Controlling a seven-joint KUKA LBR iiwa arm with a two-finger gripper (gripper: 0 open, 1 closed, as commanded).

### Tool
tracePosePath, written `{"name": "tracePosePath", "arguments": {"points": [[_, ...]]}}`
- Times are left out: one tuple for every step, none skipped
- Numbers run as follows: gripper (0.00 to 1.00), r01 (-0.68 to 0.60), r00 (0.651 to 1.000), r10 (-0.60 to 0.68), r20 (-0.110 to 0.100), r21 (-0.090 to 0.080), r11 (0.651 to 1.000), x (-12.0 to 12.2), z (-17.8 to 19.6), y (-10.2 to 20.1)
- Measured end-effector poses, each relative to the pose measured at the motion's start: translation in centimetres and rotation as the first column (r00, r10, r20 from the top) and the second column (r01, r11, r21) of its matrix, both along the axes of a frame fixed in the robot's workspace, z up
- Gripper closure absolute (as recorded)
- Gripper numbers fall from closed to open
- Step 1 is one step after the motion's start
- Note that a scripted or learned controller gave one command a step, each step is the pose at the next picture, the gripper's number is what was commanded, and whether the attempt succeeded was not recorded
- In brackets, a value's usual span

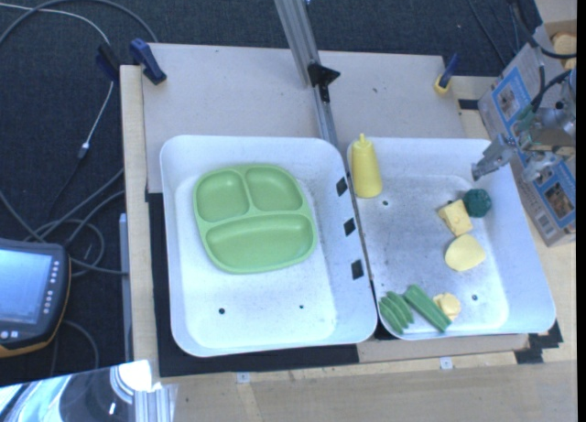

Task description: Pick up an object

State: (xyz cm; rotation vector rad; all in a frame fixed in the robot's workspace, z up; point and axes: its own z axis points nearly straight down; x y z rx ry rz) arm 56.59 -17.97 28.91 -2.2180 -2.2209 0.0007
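The right bin [412, 228] holds several toy foods. A yellow squeeze bottle [365, 167] lies against its left wall. Near the right side sit a dark green round piece [477, 201], a yellow wedge [455, 217] and a pale yellow lump [464, 253]. At the front lie green pods [414, 308] and a small yellow piece [448, 305]. My gripper [485, 167] hangs over the bin's far right corner, just above and behind the dark green piece, with nothing seen in it.
The left bin [183, 301] carries a green divided plate [255, 217]. A metal post [295, 8] slants up from the bench's back, and clamps sit at its corners. Cables and a pendant lie on the floor to the left.
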Motion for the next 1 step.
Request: {"name": "tracePosePath", "arguments": {"points": [[0.00, 0.000, 1.000, 0.000, 0.000, 0.000, 1.000, 0.00, 0.00, 0.00]]}}
